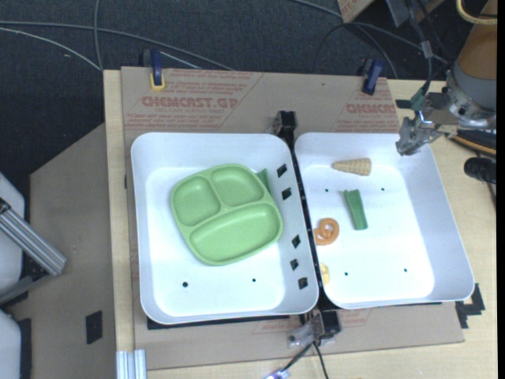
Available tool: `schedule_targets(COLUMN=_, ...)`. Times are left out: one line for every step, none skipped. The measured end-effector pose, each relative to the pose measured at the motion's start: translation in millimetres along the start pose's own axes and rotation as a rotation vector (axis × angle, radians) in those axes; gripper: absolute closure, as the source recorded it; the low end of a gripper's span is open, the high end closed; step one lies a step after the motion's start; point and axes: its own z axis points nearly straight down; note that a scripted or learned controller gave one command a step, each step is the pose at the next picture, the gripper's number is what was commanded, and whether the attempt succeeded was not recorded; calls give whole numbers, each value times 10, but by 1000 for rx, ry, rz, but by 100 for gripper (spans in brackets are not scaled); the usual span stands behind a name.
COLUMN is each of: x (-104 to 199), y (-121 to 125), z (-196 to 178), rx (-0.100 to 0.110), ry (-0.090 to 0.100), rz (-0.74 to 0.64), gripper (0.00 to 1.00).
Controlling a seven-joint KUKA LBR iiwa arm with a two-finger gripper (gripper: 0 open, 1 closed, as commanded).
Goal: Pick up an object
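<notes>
The hand (412,139) is being held at the right bin's (442,235) one-o'clock rim, its state untellable, so the cone (352,166) lying nearby at eleven is risking being nudged, not grasped.

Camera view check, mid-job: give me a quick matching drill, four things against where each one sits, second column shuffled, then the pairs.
Things:
1. green divided tray
2. cone
3. orange ring
4. pincer

Places:
A. right bin, near the divider
B. over the right bin's far right corner
C. left bin
D. right bin, far side

Pairs: 1-C, 2-D, 3-A, 4-B
</notes>
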Motion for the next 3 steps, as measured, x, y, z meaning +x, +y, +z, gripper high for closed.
schedule_targets(x=565, y=-241, z=67, rx=2, ry=2, rz=-2, gripper=100)
schedule_targets(x=1080, y=-478, z=168, rx=3, ry=1, rz=-1, gripper=100)
schedule_targets(x=1611, y=-571, z=317, rx=2, ry=0, rz=-1, gripper=100)
